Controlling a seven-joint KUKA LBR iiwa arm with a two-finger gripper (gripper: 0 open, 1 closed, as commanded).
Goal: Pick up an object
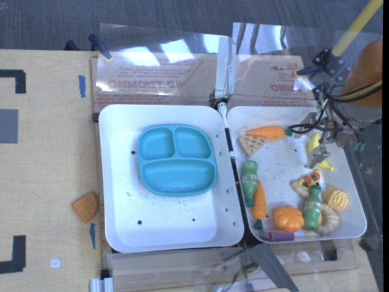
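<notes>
Gripper [318,156] low over right bin [355,224], fingers' state impossible to tell from here. Yellow banana-like piece [315,143] right at fingertips, long axis 12-to-6. Carrot [265,132] lies toward 10 o'clock, long axis 3-to-9.

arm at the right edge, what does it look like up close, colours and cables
The arm shows an orange rounded band at the view's right edge, with black cables looping from it down toward the wrist. The pincer is small, grey metal, hung under a dark cluttered wrist block over the right bin.
</notes>
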